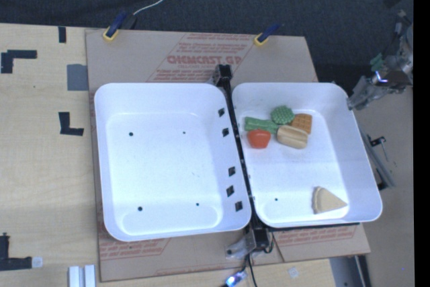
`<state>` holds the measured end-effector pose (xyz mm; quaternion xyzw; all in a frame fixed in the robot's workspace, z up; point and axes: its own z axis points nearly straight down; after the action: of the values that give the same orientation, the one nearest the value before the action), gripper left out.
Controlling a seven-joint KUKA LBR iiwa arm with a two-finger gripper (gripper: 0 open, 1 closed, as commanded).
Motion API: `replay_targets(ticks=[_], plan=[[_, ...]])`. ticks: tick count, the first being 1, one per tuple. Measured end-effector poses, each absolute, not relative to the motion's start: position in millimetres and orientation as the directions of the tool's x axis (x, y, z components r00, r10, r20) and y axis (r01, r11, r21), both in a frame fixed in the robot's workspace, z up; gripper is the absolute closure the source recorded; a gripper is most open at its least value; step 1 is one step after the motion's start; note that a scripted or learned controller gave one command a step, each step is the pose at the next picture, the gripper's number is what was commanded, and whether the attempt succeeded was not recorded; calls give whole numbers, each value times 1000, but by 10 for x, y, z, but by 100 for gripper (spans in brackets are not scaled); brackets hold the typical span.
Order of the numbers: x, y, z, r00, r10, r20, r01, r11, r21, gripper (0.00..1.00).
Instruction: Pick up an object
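Nearest the camera, the wedge (328,200) lies alone in the right bin's (349,144) front corner, well apart from the rest, so it looks the easiest target. Farther back, the tomato (259,138), bun (292,136), broccoli (272,119) and orange block (302,122) sit bunched and touching (poor room around any one of them). The left bin (107,144) is alongside. My gripper (379,80) hangs outside the right bin's far right rim, over the bench; its state I cannot tell. Nothing is picked yet.
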<state>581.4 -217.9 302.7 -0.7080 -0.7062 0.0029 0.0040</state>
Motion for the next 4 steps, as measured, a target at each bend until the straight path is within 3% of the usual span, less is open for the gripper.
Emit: replay_targets(ticks=[1, 4], plan=[[5007, -2242, 2989, 3, 1000, 1, 1000, -2, -5, 100], [5059, -2220, 3275, -4, 1000, -1, 1000, 4, -2, 100]])
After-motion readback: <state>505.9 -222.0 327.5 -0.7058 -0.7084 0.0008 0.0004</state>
